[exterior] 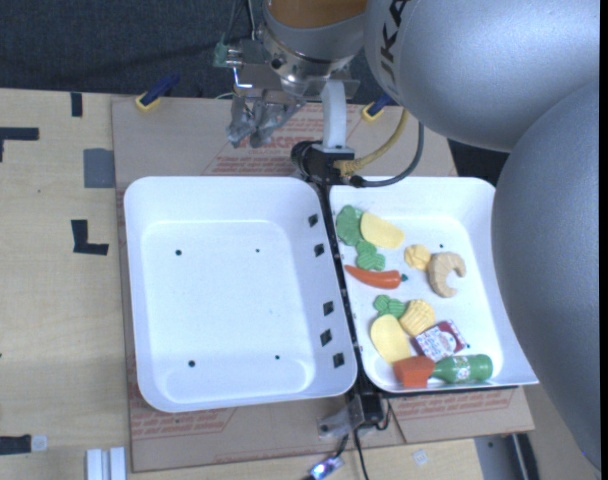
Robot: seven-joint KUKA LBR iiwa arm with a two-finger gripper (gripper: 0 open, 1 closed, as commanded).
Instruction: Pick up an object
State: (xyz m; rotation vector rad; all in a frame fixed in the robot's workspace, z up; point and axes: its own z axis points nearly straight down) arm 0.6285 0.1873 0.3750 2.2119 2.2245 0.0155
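Bench, right bin (481,204) of toy food (416,317)

You have two white bins side by side: the left bin (144,268) and the right bin (479,203). In the right bin you can count about nine toy food pieces. There are two yellow lemon-like pieces, one far (381,231) and one near (391,338). There are two green leafy pieces, one at the far left (348,224) and a smaller one (370,260) beside it. You also have one red chili (374,277), one croissant (446,272), one corn cob (417,317), one red-and-white packet (439,343) and one green bottle (462,369) at the near edge.
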